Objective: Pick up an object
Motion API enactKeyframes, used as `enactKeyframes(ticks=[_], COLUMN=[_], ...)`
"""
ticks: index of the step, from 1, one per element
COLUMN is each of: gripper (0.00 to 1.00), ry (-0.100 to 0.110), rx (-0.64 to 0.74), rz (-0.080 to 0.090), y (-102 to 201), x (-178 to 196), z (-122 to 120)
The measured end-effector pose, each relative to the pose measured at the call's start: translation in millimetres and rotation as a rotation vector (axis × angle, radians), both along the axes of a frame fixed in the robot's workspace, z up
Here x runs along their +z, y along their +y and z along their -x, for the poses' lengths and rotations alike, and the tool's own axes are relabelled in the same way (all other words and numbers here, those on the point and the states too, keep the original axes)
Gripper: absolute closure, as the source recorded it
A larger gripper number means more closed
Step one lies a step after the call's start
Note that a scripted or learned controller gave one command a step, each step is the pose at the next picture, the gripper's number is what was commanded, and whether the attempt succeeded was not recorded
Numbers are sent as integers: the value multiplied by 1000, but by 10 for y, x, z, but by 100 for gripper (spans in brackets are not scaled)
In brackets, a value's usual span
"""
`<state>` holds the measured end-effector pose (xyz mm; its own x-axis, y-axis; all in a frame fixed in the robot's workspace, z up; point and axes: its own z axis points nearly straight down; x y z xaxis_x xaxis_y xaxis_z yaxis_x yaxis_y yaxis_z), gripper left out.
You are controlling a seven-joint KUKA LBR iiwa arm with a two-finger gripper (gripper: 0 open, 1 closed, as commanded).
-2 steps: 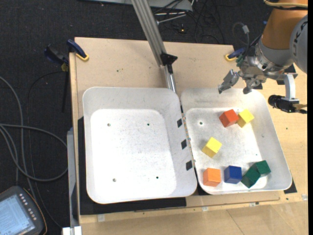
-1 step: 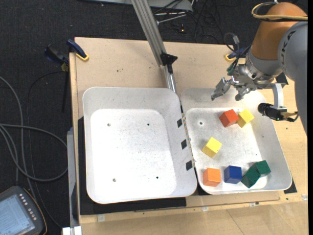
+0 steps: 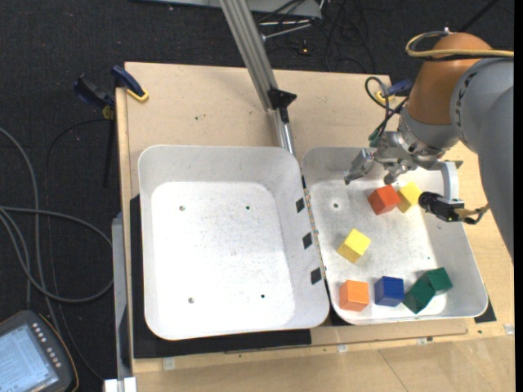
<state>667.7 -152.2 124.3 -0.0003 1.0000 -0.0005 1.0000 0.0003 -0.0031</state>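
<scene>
Six blocks sit in the right bin (image 3: 458, 300) as I watch remotely; the nearest to the gripper (image 3: 384, 170) is the red block (image 3: 382, 199), touching a yellow block (image 3: 408, 196) at the bin's far end; my worry is that a descent there would catch both, or nudge the red one aside so the grip closes on nothing; the bin wall close by could also foul a finger; the claw hangs just above them, spread apart, holding nothing.

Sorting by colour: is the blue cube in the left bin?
No, the blue cube sits in the right bin, between an orange cube and green blocks.
</scene>
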Motion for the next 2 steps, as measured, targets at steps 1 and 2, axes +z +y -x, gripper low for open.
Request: enactKeyframes(ticks=[1, 2], gripper=[100, 100], ry=[-7, -12], rx=[0, -1], rz=[1, 2], y=[-3, -41], x=[135, 780], z=[-18, -37])
